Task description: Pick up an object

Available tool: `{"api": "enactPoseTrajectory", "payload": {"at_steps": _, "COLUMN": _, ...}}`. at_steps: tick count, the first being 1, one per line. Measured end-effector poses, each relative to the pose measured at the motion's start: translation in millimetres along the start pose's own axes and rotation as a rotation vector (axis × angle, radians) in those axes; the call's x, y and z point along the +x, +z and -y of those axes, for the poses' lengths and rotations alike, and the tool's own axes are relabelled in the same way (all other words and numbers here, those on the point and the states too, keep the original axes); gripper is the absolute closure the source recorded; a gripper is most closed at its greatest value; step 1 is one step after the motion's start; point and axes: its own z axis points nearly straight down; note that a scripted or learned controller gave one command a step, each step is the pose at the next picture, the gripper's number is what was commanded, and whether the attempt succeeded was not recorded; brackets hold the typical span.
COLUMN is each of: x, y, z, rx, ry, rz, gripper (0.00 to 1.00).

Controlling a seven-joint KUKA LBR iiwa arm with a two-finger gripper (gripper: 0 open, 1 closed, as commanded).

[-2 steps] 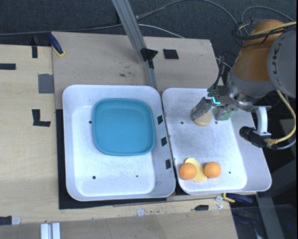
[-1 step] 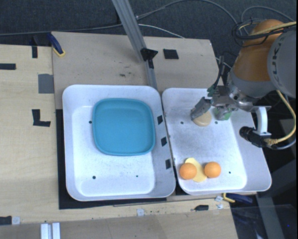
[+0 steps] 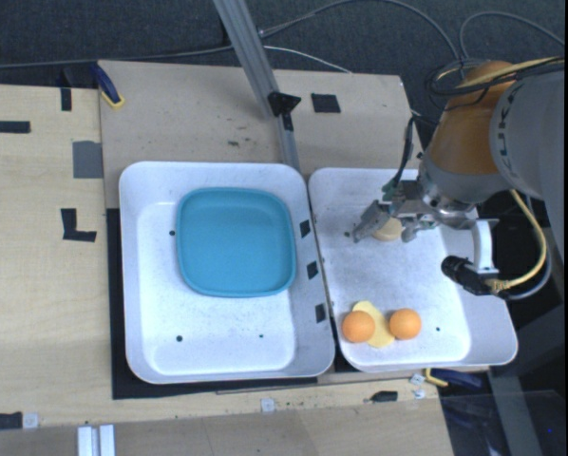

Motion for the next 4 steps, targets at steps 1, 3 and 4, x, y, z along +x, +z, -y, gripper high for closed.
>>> {"api": "enactPoseTrajectory", "payload": {"at_steps": 1, "x": 5, "y": 44, "z": -2, "rx": 0.001, "ry": 0.0, "rz": 0.0, "gripper": 0.0}}
{"api": "enactPoseTrajectory", "payload": {"at_steps": 3, "x": 5, "y": 64, "z": -3, "rx": -0.007, "ry": 0.0, "rz": 0.002, "gripper": 1.0}}
{"api": "enactPoseTrajectory", "payload": {"at_steps": 4, "x": 9, "y": 20, "z": 1, "rx": -0.007, "ry": 0.0, "rz": 0.001, "gripper": 1.0}}
